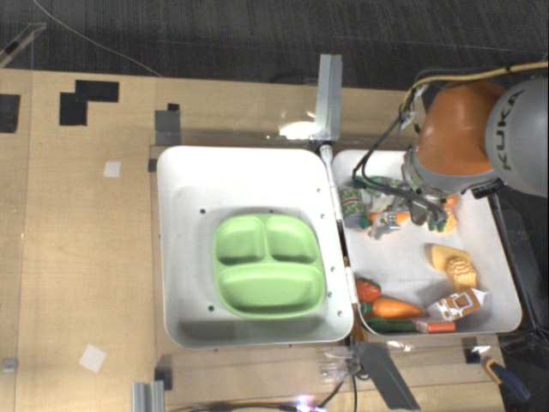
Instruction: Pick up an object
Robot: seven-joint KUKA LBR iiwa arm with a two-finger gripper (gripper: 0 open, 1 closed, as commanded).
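Observation:
The right bin point(502, 264) holds several small objects. A green-labelled can point(352, 204) lies at its upper left, with a small orange and grey toy point(385, 221) beside it. A yellow pastry-like piece point(454, 264) rests mid-right. Along the front lie a red tomato point(367, 289), an orange carrot point(396, 307), a green vegetable point(390, 324) and a small white and orange carton point(456, 304). My gripper point(410, 206) hangs low over the bin's upper part, just right of the can and above the small toy. The orange-banded wrist point(455, 131) hides what is under it.
The left bin point(184, 187) holds a green divided plate point(269, 264) in its middle. A metal post point(328, 101) stands behind the wall between the two bins. Black cables point(377, 157) loop from the wrist down to the gripper.

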